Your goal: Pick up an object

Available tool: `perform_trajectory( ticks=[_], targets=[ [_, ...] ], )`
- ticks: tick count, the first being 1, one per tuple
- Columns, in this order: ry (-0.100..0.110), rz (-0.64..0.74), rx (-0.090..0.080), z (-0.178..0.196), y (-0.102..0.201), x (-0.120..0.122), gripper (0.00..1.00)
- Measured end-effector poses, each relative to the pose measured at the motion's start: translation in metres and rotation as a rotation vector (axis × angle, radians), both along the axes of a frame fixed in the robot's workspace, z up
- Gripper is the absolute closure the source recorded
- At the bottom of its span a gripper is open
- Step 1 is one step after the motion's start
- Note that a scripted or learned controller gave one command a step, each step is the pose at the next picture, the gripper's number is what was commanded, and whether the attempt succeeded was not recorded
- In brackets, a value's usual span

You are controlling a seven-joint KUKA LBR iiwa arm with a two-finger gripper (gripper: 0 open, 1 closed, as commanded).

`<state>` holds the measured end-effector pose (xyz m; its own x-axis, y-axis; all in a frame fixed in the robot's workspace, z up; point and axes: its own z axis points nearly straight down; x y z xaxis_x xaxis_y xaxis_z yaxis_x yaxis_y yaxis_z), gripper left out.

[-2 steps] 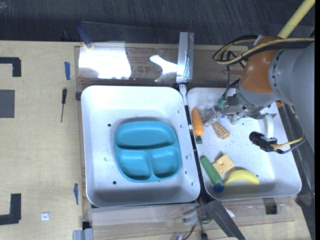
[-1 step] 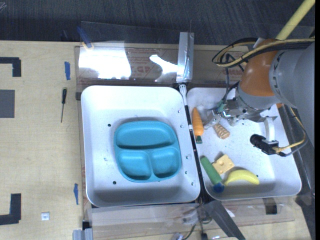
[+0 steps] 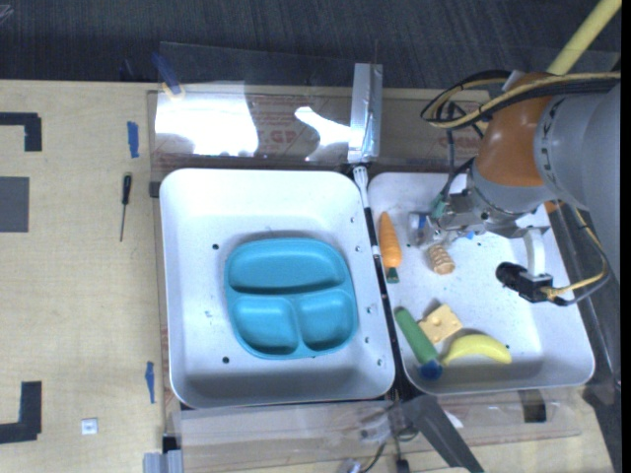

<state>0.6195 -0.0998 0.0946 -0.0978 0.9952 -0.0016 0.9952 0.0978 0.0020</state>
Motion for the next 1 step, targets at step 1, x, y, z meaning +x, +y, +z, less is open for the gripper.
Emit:
perform_trajectory(
  ticks=[1],
  targets=[
    [0.008,-0.131,0.003,0.0881,0.0490,-0.0677,1.00]
  ],
)
